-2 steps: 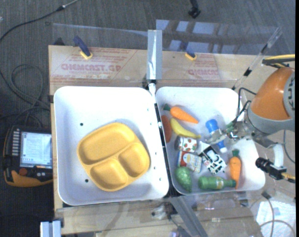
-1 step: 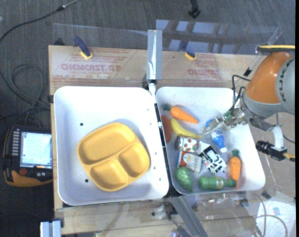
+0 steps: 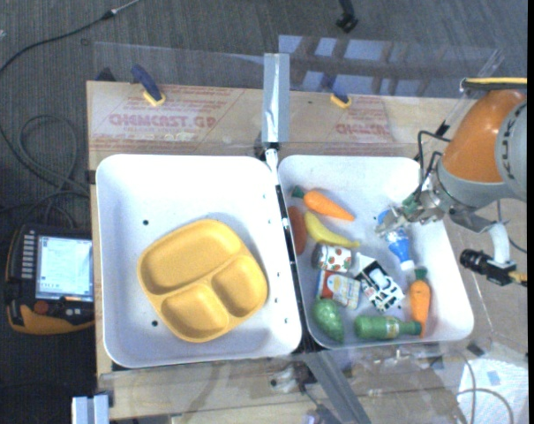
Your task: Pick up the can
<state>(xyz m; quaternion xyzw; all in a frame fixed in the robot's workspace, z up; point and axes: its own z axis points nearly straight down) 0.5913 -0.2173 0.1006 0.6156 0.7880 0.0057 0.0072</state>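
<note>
Camera view: gripper [image 3: 397, 222] low in right bin [image 3: 372, 170], at its right side; whether claw grips anything cannot be told. Can [image 3: 334, 258] lies mid-bin, left of gripper, just below banana [image 3: 327, 231], apart from gripper. Step judged: approach. Next: shift left over can, descend, clench.

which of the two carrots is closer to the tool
The carrot standing on end by the right bin's right wall, below the tool. The other carrot lies tilted at the bin's upper left, farther off.
</note>
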